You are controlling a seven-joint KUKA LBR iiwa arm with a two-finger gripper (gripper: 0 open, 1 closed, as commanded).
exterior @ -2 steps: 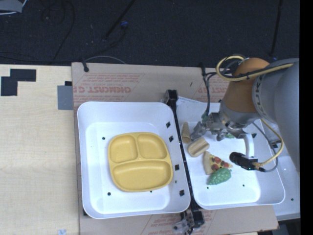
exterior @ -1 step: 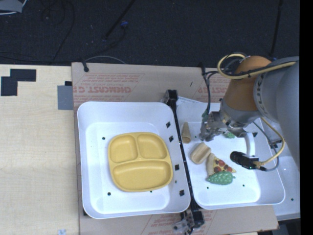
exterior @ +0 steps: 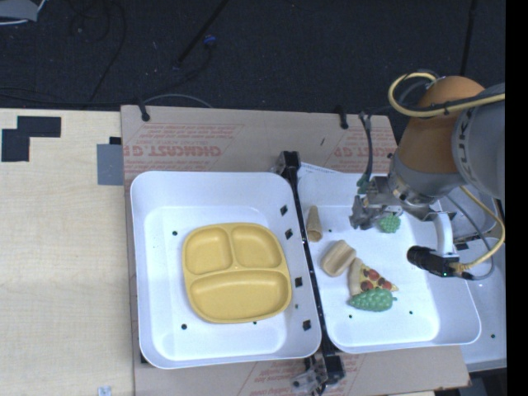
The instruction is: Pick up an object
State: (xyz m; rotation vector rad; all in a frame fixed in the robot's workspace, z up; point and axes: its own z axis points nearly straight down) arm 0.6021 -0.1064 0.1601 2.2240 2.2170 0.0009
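Over the right bin (exterior: pixel 462 328), near its back wall, the tool (exterior: pixel 369 213) sits low with a small green object (exterior: pixel 388 222) just beside it; I cannot tell how the tool is set or whether it has hold of anything. To my eye nothing is lifted yet. The green object looks roundish, without a clear long axis. Nearer lie a cone (exterior: pixel 314 223) pointing away, a tan block (exterior: pixel 337 257), a pizza slice (exterior: pixel 368 277) and grapes (exterior: pixel 370 301). A yellow tray (exterior: pixel 237 271) fills the left bin (exterior: pixel 157 213).
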